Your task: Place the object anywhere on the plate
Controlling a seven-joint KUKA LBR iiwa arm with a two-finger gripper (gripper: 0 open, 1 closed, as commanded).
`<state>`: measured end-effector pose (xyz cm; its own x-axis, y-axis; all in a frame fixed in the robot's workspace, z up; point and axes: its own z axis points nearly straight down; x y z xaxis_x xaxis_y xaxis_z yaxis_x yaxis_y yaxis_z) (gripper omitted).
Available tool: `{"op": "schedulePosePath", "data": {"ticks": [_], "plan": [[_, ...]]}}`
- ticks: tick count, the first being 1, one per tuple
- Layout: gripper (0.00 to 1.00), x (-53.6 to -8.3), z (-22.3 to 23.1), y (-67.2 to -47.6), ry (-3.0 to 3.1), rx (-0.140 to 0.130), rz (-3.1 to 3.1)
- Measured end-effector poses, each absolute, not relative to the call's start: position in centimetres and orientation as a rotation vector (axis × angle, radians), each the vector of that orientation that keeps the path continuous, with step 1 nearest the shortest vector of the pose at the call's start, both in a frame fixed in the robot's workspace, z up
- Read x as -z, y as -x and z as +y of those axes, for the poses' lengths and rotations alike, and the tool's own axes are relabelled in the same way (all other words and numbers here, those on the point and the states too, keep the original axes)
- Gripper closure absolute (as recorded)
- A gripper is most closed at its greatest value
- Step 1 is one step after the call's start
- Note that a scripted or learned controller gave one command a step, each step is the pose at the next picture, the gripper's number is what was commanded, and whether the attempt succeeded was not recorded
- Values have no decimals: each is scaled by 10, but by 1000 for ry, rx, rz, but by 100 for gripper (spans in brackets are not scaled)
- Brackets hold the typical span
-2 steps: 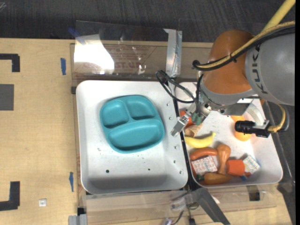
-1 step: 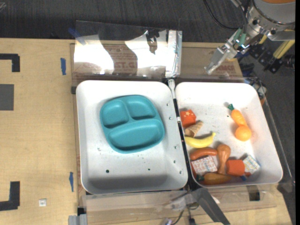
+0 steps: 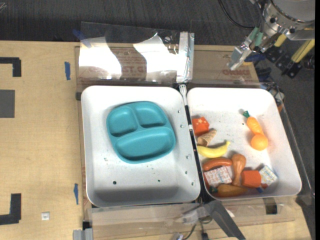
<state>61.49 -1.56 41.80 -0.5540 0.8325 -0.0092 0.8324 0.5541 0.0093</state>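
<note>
The plate (image 3: 141, 132) is teal, a rounded rectangle with three compartments: two small ones along the far side and one large one nearer the camera. Its long axis runs roughly left to right, tilted slightly. It lies flat in the left bin (image 3: 95, 174), about in the middle. The right bin (image 3: 285, 149) holds toy foods: a carrot (image 3: 254, 124) touching an orange (image 3: 259, 142) near the right wall, and a banana (image 3: 214, 150) beside a strawberry (image 3: 200, 125) by the left wall. The end effector (image 3: 239, 58) hovers above the worktop (image 3: 35, 134) beyond the right bin; whether it is apart or together, I cannot tell.
</note>
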Motion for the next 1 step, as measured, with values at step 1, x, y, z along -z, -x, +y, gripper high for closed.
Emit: {"op": "schedulePosePath", "data": {"ticks": [1], "plan": [[0, -417, -15, -615, -1478, -5, 2759]]}}
